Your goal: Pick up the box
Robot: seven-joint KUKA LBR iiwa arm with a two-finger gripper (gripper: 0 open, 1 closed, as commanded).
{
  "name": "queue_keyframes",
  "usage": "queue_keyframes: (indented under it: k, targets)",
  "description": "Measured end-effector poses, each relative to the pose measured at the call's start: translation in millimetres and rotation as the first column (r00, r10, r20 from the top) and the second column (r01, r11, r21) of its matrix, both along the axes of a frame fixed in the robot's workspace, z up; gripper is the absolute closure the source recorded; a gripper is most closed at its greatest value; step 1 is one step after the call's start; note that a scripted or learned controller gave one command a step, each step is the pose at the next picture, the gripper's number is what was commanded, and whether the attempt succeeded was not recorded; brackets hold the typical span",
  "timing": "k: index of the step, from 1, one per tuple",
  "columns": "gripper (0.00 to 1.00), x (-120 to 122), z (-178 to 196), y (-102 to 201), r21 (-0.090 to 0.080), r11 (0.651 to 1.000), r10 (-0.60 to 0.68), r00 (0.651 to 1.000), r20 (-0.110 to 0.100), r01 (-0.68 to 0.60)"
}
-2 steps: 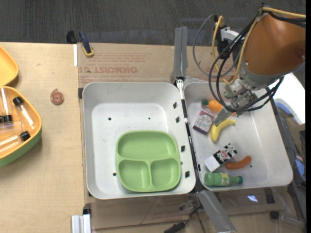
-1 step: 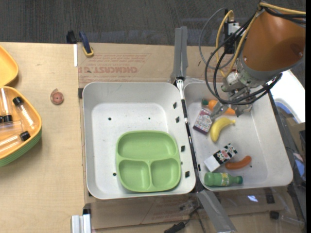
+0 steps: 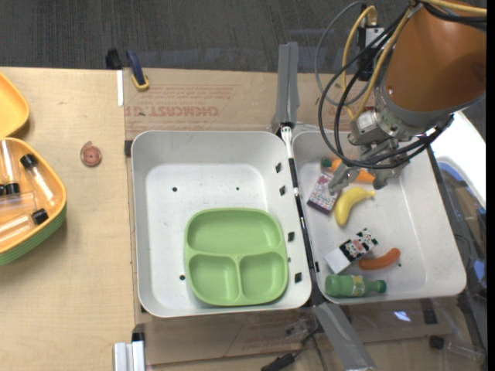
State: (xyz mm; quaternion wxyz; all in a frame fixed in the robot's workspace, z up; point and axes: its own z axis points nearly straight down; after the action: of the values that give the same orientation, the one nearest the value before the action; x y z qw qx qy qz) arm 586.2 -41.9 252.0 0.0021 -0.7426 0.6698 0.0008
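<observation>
Grey gripper (image 3: 362, 178) hangs over right bin (image 3: 445, 230), fingers spread, nothing between them; left finger tip just above banana (image 3: 350, 203). Box (image 3: 322, 193) lies flat, touching banana's left side, apart from fingers. Black-and-white carton (image 3: 352, 250) below banana, orange sausage (image 3: 380, 259) beside it, green bottle (image 3: 353, 286) lower. Green divided plate (image 3: 236, 256) in left bin (image 3: 155, 207), well left of banana

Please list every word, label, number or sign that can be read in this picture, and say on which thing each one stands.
"CHEMCRAFT"-like red print, upside down, on the cardboard sheet behind the bins: letters blurred, reading uncertain.
Small box near the banana: printed label, too small to read.
Black-and-white patterned box: pattern, no legible text.
Green bottle: label unreadable.
</observation>
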Motion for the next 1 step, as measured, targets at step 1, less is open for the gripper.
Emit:
queue_keyframes:
  k: [1]
  targets:
    - [0.0,-7.9,-27.4,17.4,0.0,0.977,0.213,0.977,-0.002,-0.213]
